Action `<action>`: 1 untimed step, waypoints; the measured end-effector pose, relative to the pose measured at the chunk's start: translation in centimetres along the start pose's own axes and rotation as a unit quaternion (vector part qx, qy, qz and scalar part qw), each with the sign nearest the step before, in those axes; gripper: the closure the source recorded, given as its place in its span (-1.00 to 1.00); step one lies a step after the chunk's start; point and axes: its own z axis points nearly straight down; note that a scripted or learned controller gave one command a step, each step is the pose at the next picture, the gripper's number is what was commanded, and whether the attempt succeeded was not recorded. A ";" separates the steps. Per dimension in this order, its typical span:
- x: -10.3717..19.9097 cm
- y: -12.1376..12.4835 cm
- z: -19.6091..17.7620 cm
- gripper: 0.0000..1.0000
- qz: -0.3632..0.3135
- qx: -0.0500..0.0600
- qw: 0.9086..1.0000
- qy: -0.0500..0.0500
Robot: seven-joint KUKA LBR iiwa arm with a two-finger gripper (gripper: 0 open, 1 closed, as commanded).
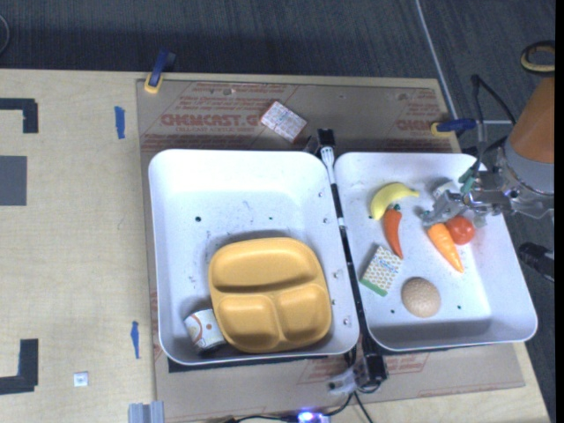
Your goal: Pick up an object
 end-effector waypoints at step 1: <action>3.3 -4.1 10.2 -1.00 0.001 -0.004 1.000 -0.001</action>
